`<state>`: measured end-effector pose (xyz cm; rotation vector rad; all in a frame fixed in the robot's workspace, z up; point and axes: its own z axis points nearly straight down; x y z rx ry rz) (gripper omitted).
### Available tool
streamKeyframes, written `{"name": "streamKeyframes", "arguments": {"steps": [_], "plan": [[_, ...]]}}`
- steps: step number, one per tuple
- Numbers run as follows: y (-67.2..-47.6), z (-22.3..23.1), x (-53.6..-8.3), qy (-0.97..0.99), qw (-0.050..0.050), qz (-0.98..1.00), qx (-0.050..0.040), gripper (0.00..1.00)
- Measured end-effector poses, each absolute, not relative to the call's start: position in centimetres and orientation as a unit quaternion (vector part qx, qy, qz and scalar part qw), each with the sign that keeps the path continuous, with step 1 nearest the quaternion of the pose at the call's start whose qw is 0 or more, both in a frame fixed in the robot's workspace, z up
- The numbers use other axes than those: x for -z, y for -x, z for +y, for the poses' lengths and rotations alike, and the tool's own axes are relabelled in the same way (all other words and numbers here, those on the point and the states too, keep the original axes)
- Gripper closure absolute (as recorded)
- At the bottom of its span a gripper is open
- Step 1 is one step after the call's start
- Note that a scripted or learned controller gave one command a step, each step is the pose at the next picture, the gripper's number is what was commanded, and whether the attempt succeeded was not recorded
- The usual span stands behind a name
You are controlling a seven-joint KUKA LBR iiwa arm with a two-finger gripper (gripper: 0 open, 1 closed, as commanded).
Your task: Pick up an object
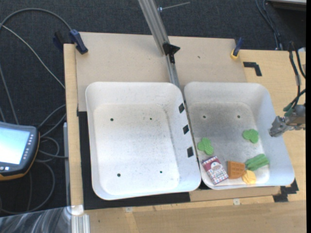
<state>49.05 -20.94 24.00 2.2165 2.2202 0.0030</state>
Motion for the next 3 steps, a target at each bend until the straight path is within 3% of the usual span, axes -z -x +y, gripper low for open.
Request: {"name": "streamKeyframes", "arguments": {"steps": [3], "plan": [[-56.7, -5.8, -23.8, -0.705, 0.000, 0.709, -0.0012, 1.00]]}}
